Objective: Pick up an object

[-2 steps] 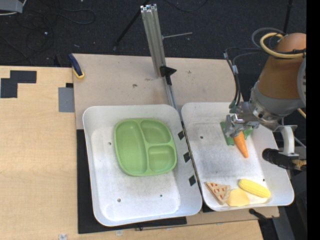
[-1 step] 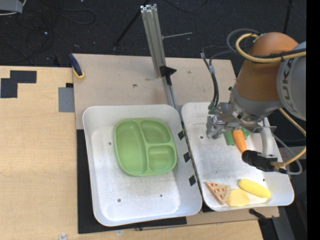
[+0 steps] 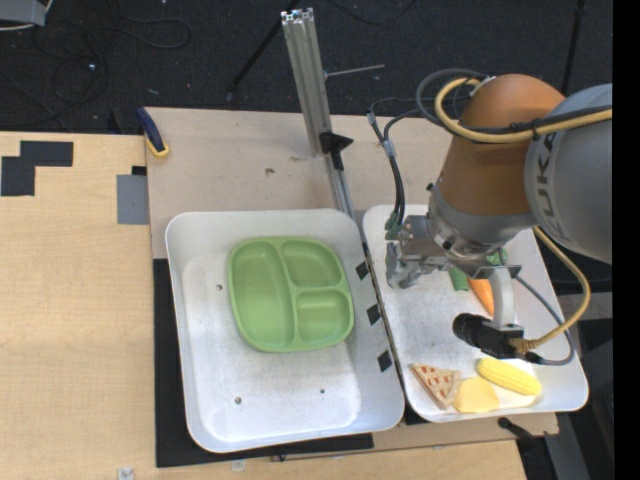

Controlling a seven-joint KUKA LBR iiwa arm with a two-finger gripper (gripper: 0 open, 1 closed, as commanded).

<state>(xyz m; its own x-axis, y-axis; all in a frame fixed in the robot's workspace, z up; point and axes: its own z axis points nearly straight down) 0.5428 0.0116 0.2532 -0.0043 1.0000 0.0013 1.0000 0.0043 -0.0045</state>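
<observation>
My gripper [image 3: 403, 273] hangs low over the left part of the right bin [image 3: 430, 313], close to its left wall. Nothing shows between its fingers. At the front of that bin lie a yellow corn cob [image 3: 508, 376], a pale yellow lump [image 3: 476, 397] and a waffle-patterned pizza-like slice [image 3: 434, 381]. An orange carrot [image 3: 482, 293] with a green top sits partly hidden under the arm's wrist, right of the gripper. A green divided plate [image 3: 291, 294] rests in the left bin [image 3: 200, 368].
A vertical aluminium post [image 3: 308, 78] stands behind the bins. Black clips [image 3: 372, 313] line the divider between the bins. The large grey and orange arm [image 3: 510, 158] covers the back right of the right bin.
</observation>
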